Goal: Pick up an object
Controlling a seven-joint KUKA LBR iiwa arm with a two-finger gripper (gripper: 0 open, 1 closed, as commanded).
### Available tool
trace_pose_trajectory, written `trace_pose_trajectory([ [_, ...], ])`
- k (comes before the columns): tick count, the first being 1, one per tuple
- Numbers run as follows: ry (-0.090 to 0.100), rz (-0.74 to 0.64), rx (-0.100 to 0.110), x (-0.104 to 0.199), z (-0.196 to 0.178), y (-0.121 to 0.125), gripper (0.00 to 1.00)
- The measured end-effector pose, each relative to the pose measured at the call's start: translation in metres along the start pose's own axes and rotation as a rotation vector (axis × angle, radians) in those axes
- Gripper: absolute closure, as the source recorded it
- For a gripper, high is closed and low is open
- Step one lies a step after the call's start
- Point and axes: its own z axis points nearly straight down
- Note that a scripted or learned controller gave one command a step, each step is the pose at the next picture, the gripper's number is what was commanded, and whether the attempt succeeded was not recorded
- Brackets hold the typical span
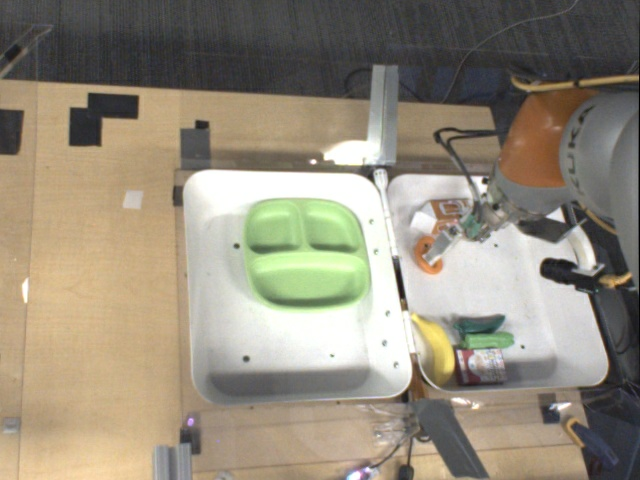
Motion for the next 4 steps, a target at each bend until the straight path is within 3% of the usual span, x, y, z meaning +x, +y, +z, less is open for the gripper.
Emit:
trace_pose_trajectory([
  [1, 0.034, 0.255, 0.061, -0.008, 0.004, 0.028, 0.0],
  [2, 0.028, 0.246, 0.055, -0.008, -0.009, 0.031, 1.0],
  [3, 0.028, 0.245, 0.055, -0.007, -0.009, 0.031, 0.0],
  [4, -0.018, 0.158, -0.007, -0.008, 0.0, 0.047, 0.0],
])
